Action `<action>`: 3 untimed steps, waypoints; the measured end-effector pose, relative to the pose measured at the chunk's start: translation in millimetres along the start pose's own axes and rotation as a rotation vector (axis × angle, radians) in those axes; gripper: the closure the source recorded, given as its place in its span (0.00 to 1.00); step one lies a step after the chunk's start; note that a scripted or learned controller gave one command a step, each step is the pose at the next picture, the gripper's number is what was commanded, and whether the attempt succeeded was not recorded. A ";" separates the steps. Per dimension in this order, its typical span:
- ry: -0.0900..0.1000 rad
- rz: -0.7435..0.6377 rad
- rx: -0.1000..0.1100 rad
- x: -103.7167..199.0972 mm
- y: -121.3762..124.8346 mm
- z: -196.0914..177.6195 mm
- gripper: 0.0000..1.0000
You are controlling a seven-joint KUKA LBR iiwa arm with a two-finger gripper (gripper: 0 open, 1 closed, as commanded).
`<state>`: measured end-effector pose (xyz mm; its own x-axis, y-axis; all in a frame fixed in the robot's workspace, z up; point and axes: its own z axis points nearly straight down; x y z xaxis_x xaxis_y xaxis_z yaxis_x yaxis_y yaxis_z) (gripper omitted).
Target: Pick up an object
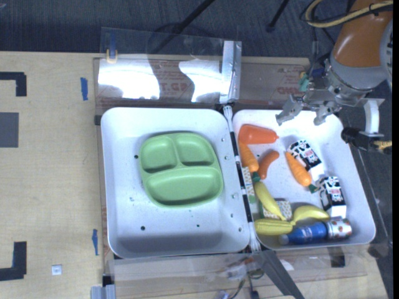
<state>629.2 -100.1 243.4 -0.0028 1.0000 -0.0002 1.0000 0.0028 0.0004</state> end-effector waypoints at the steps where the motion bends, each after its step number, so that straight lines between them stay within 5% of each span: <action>1: 0.000 -0.146 0.001 13.4 15.6 25.7 0.00; 2: 0.000 -0.387 -0.001 -29.6 -33.7 101.7 0.00; 3: 0.000 -0.526 -0.001 -37.5 -69.6 123.9 0.00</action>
<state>559.8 -137.8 119.5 -0.5044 0.8635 -0.0004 0.8635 0.5044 0.0008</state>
